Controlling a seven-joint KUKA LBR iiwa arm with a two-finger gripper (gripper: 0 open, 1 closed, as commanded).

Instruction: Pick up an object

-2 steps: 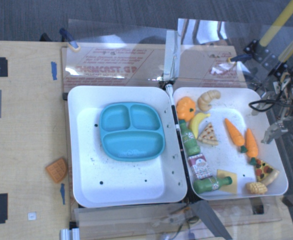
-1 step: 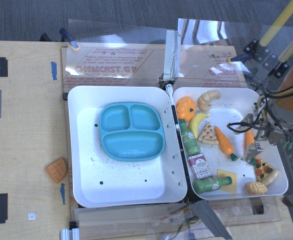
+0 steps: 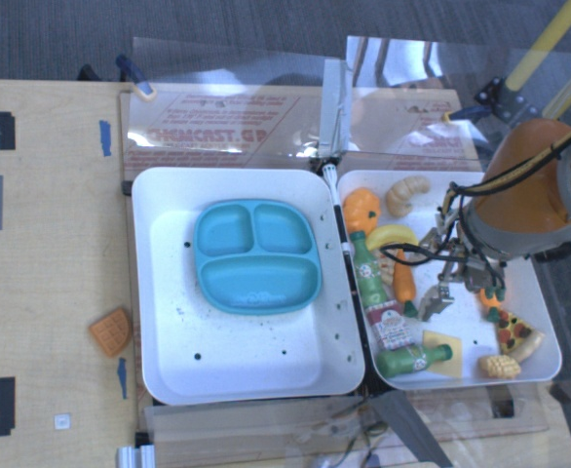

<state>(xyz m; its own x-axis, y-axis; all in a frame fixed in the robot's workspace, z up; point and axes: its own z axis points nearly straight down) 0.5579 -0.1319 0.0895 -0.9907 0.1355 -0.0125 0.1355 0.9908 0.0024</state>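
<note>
The right bin holds several toy foods: an orange, a bread roll, a banana, a carrot, green bottles along its left wall, a cheese wedge, a corn cob and a pizza slice. My gripper hangs low over the middle of this bin, just right of the carrot. It is open, with bare bin floor between the fingers and nothing held.
The left bin carries a blue divided plate. A brown waffle piece lies on the bench left of the bins. Cables run from the wrist over the banana. A small orange-and-green toy lies beside the gripper.
</note>
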